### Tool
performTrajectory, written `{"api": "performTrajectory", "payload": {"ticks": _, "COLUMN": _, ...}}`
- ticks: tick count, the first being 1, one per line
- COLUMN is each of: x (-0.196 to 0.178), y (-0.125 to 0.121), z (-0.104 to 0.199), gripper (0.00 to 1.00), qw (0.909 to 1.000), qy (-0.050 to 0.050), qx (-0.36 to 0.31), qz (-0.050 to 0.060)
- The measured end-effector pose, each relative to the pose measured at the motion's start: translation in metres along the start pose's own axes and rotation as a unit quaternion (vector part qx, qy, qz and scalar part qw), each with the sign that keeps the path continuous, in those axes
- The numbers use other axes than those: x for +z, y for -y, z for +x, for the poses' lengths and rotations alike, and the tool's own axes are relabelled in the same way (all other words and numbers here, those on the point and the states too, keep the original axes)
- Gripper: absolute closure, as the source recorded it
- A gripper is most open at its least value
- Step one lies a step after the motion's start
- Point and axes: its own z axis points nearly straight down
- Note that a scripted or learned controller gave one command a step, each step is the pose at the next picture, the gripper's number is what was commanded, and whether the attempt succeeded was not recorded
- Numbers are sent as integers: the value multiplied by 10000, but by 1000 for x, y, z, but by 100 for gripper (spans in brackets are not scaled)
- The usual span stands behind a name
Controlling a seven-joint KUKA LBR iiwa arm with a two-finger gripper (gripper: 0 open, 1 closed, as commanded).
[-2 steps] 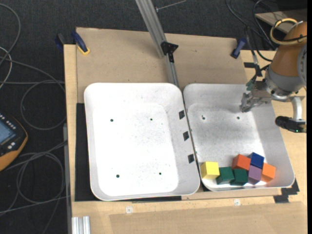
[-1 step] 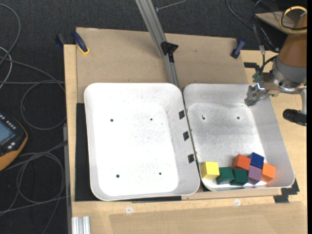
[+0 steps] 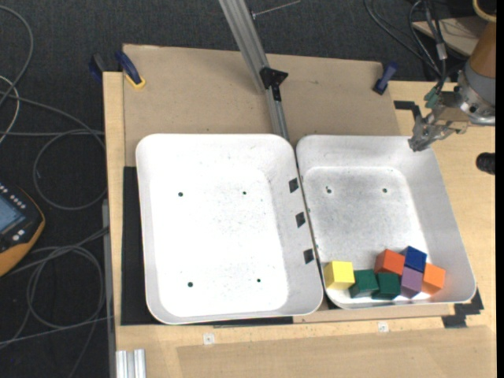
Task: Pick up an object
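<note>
Jaws [image 3: 420, 142] hang over the right bin's [image 3: 441, 195] far right corner; can't tell if open or shut. Blocks [image 3: 386, 278] cluster at that bin's near edge, well apart, straight toward the near side from the jaws.

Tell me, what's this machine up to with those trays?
A robot arm is meant to pick up an object. Its gripper hangs over the far right corner of the right bin, holding nothing that I can see. The coloured blocks sit bunched along that bin's near edge, well away from the gripper: yellow, green, orange, blue and purple. The left bin sits beside it.
</note>
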Motion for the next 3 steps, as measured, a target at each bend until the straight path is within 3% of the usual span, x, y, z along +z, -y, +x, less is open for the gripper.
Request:
{"api": "performTrajectory", "payload": {"ticks": 1, "x": -56, "y": -2, "z": 0, "gripper": 100, "qw": 10000, "qy": 0, "qx": 2, "qz": 3}}
{"api": "performTrajectory", "payload": {"ticks": 3, "x": -38, "y": 24, "z": 120, "gripper": 100, "qw": 10000, "qy": -33, "qx": -22, "qz": 60}}
